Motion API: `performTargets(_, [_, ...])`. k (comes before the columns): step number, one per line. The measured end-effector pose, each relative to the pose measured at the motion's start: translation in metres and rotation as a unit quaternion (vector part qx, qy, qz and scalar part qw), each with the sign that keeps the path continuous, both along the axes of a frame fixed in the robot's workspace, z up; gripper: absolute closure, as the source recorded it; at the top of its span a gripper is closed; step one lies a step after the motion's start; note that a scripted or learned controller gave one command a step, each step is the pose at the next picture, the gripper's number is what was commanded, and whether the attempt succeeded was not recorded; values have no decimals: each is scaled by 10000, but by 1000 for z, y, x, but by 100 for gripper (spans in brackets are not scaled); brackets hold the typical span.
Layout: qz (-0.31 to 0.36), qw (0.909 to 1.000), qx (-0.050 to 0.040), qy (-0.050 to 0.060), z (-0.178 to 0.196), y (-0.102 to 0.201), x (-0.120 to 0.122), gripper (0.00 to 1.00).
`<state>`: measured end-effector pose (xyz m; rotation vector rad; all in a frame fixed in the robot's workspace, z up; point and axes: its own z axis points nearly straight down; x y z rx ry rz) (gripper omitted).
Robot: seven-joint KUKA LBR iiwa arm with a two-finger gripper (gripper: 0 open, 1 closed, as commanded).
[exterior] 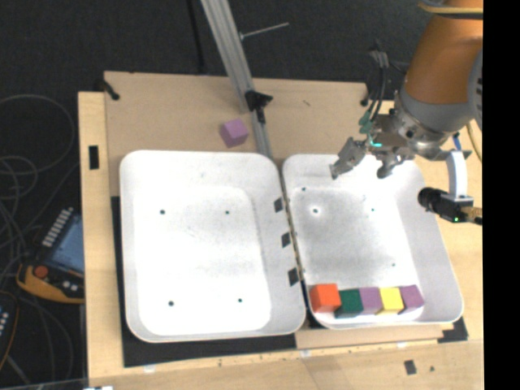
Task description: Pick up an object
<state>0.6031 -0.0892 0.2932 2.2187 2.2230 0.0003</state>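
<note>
Several small blocks line the near wall of the right bin (431, 242): an orange block (326, 296), a green block (350, 301), a lilac block (370, 299), a yellow block (392, 299) and a purple block (411, 296). My gripper (363, 166) hangs over the far end of that bin, well away from the row. Its two fingers (342, 160) stand apart, open, with nothing between them.
The left bin (134, 218) lies beside the right one. A lone purple cube (234, 132) rests on the bench behind the left bin. A slanted metal pole (236, 63) rises from between the bins. Cables and a handheld pendant (57, 258) lie off the bench's left side.
</note>
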Motion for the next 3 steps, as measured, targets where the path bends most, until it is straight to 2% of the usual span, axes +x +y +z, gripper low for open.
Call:
performTargets(1, [-24,10000,3,34,-69,-1,-113,0])
performTargets(2, [16,10000,11,14,-98,53,-119,0])
performTargets(3, [38,10000,18,2,-97,139,-119,0])
